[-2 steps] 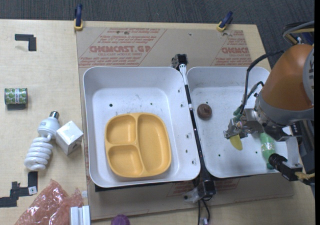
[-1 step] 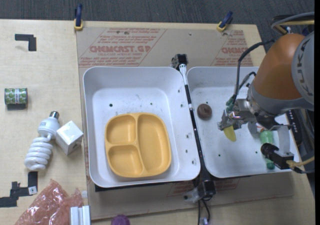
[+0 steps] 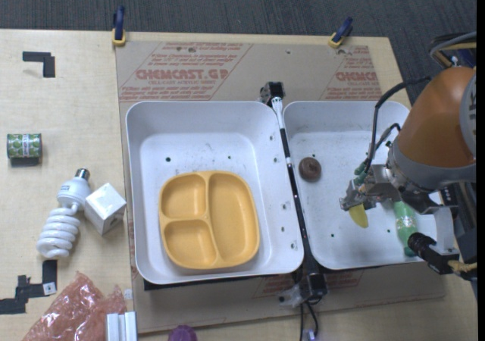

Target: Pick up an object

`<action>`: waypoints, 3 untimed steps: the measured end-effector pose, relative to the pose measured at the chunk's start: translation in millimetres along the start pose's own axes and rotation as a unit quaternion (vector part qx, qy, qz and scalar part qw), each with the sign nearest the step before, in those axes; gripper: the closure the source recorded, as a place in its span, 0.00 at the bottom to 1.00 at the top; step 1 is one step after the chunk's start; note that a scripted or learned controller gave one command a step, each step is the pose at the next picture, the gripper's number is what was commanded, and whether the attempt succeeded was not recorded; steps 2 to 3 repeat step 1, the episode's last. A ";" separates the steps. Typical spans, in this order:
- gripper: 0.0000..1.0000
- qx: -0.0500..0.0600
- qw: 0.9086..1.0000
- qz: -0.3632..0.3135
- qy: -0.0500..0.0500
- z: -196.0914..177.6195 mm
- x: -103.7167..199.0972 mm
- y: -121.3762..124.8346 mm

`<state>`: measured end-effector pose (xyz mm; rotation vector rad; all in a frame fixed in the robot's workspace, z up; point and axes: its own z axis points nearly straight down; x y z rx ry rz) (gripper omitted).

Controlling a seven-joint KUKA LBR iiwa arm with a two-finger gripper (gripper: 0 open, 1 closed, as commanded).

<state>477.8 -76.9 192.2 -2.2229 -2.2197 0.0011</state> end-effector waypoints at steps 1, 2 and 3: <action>1.00 0.000 1.000 0.000 0.000 11.9 -26.2 -0.3; 1.00 0.000 1.000 0.000 0.000 11.9 -26.2 -0.3; 1.00 0.000 1.000 0.000 0.000 11.9 -26.2 -0.3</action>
